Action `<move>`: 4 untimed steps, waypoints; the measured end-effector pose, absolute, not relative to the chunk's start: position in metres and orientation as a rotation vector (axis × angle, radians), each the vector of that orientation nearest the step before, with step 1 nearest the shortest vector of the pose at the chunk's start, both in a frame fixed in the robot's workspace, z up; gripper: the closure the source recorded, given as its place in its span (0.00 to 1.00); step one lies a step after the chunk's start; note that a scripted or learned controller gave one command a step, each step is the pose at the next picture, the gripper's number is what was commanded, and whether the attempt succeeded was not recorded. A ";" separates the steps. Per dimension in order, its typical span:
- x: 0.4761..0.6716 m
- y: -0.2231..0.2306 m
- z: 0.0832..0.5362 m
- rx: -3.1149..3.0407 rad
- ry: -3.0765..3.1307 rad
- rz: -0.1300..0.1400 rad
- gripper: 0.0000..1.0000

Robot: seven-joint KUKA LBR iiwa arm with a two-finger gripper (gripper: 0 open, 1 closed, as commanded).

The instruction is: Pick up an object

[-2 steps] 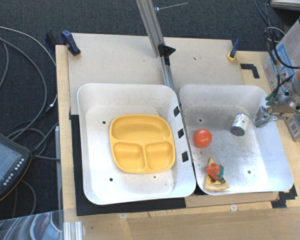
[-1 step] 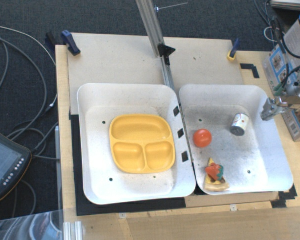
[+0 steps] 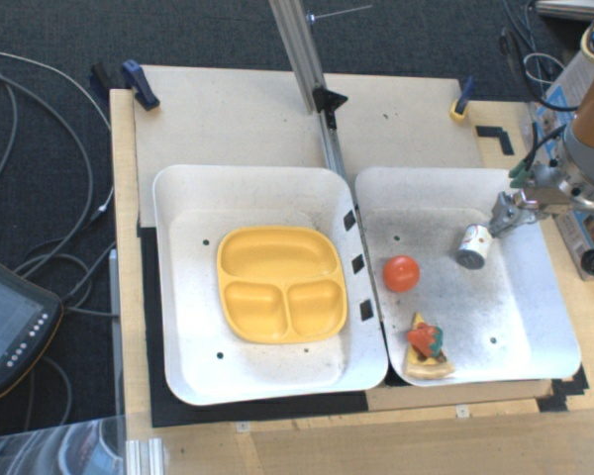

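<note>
I'm counting two white bins: left bin (image 3: 178, 265), right bin (image 3: 535, 295). One yellow divided plate (image 3: 280, 283) is sitting in the left bin, with three compartments. Three items are lying in the right bin: one red ball (image 3: 401, 273), one small silver cylinder (image 3: 472, 246), one toy pizza slice (image 3: 428, 348). Two blue clamps (image 3: 139, 83) are gripping the board's far edge. One handheld pendant (image 3: 8, 323) is lying far left.
</note>
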State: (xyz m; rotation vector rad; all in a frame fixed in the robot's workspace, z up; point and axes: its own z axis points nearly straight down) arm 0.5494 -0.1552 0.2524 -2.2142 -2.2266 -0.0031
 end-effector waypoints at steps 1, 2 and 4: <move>0.558 -0.097 0.240 -2.211 -2.227 -0.002 1.00; 0.569 -0.040 0.229 -2.210 -2.227 0.000 1.00; 0.584 0.073 0.220 -2.213 -2.228 -0.003 1.00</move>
